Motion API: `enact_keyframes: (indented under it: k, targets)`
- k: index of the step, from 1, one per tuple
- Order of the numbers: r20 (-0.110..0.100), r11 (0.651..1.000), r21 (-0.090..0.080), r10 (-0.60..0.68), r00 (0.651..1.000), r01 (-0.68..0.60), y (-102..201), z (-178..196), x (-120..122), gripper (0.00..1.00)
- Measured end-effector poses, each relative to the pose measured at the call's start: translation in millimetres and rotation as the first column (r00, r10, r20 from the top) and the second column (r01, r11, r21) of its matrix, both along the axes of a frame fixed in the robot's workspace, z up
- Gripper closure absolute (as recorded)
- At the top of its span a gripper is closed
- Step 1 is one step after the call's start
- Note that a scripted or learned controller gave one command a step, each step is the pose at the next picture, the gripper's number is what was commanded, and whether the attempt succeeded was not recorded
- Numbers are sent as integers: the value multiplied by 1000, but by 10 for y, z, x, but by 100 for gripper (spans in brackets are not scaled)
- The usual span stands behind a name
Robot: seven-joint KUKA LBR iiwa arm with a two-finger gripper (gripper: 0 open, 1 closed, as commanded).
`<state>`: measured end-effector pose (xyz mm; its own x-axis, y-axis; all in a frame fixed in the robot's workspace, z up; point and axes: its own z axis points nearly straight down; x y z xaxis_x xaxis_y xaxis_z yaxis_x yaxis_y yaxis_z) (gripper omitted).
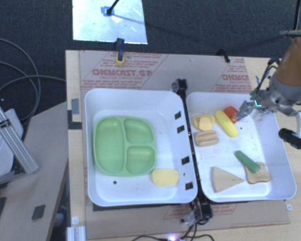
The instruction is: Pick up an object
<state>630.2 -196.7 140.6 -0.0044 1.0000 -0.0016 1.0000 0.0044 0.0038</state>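
The right bin [278,149] holds a yellow oblong piece [226,123], a small red piece [231,112] partly behind it, a yellow-orange chunk [205,122], a tan roll [206,138], a green stick [247,160], a slice of toast [258,173] and a tan wedge [224,178]. My gripper [243,109] hangs low over the bin's far right part, its tip just right of the red piece. Nothing shows as held.
The left bin [105,102] carries a green divided plate [124,145] and a yellow lump [165,176] near its front right corner. A black ridge [187,134] runs between the bins. The arm's grey and orange body [291,74] stands over the right bin's far corner.
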Motion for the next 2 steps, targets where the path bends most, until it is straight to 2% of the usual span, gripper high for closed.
enact_keyframes:
  k: [1,2]
  targets:
    - [6,1000,-1,-3,1000,3,-89,-417,346,0]
    - [9,1000,-2,1,1000,-1,-107,-474,429,0]
